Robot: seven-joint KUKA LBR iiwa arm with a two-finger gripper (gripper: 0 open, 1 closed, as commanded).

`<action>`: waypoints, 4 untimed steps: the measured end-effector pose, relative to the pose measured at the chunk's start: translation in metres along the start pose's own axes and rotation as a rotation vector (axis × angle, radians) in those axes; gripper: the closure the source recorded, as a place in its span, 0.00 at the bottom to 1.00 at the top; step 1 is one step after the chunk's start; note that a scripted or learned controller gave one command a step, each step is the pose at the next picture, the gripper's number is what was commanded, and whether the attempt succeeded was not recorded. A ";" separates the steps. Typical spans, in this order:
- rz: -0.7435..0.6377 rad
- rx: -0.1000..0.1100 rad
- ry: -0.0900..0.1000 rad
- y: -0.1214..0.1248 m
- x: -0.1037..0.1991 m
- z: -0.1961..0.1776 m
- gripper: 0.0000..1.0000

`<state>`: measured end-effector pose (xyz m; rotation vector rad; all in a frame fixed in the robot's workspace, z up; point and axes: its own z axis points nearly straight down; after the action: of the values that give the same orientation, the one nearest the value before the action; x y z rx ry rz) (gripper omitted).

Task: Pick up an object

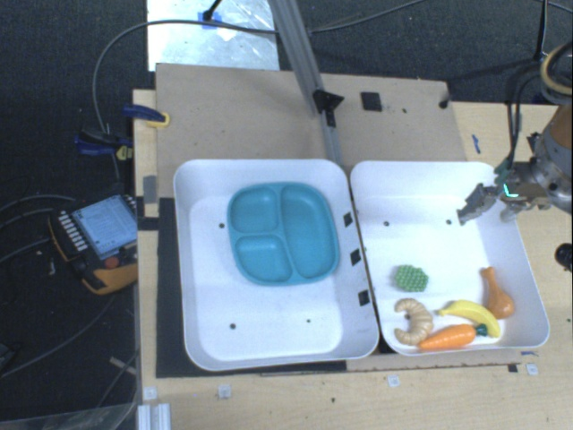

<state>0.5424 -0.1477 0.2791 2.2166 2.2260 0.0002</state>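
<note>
The robot arm (pixel 551 164) at the right of the frame is cut off by the picture's right edge, leaving just its wrist in sight. Its gripper (pixel 479 202), over the upper right corner of the right-hand bin (pixel 421 182), appears as a dark blur, too small to make out in detail. A banana (pixel 467 312) low in that bin partly hides a small green and dark thing behind its right end. A carrot (pixel 446 337) overlaps the lower end of a croissant (pixel 412 319). A metal pole (pixel 295 34) runs off the top edge. At lower left, grey clutter is cropped by the bottom edge.
</note>
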 end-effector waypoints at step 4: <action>0.003 0.003 0.000 0.016 -0.011 0.176 0.00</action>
<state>0.5582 -0.1592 0.1030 2.2219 2.2236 -0.0024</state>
